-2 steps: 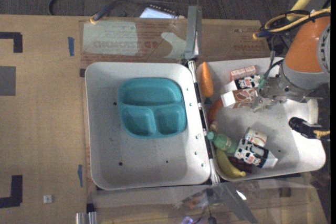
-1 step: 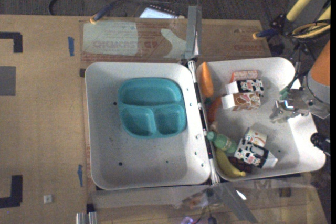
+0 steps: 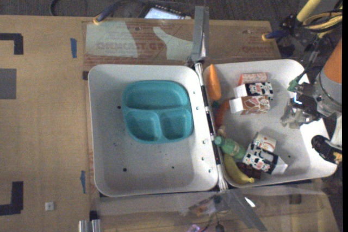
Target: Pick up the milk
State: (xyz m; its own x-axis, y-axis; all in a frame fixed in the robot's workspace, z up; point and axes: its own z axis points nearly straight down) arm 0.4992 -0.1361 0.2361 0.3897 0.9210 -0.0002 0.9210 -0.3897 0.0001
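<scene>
Camera view: two white bins side by side. Left bin (image 3: 103, 133) holds one teal divided tray (image 3: 157, 110), three compartments. Right bin (image 3: 283, 70) holds three cow-print milk cartons: one (image 3: 254, 86) near top, one brown-and-white (image 3: 250, 105) touching just below it, one (image 3: 262, 156) lying tilted near bottom. Also one carrot (image 3: 213, 83), one banana (image 3: 237, 171), one green bottle (image 3: 229, 146) along left wall. Gripper (image 3: 296, 116) over right side of right bin, apart from cartons; nothing seen between fingers, and cannot tell whether spread or closed.
</scene>
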